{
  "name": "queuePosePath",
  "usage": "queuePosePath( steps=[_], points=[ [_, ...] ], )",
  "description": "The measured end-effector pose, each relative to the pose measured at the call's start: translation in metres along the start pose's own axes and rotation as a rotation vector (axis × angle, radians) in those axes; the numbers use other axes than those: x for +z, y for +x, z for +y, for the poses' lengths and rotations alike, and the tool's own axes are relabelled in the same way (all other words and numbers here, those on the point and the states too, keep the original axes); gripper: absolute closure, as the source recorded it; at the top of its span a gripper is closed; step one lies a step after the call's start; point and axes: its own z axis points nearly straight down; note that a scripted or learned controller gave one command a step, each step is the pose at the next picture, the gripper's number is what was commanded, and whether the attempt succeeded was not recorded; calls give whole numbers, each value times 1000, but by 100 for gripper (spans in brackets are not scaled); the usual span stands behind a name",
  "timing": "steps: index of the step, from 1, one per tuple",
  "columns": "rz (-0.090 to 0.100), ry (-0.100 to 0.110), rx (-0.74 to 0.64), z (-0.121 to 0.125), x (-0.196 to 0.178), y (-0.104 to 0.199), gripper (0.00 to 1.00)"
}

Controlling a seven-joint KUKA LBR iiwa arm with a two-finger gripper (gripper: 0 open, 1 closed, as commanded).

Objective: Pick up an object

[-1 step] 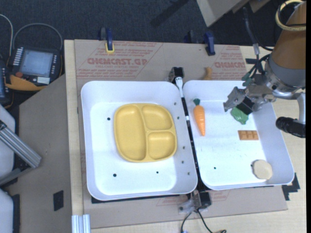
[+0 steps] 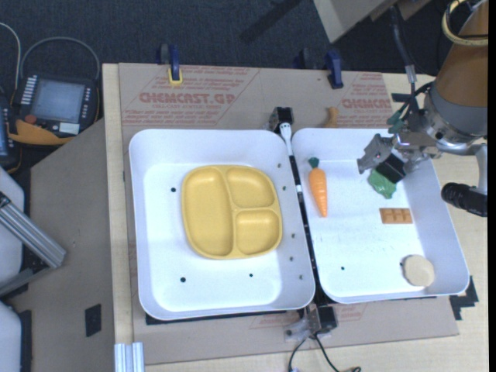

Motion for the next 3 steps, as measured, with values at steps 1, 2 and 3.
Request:
queuePosePath(
  steps=[1, 2, 3],
  points=[
    [1, 6, 0, 3, 43, 0, 0],
    [2, 7, 0, 11, 96, 6, 0],
    [2, 7, 1, 11, 158, 1, 0]
  ],
)
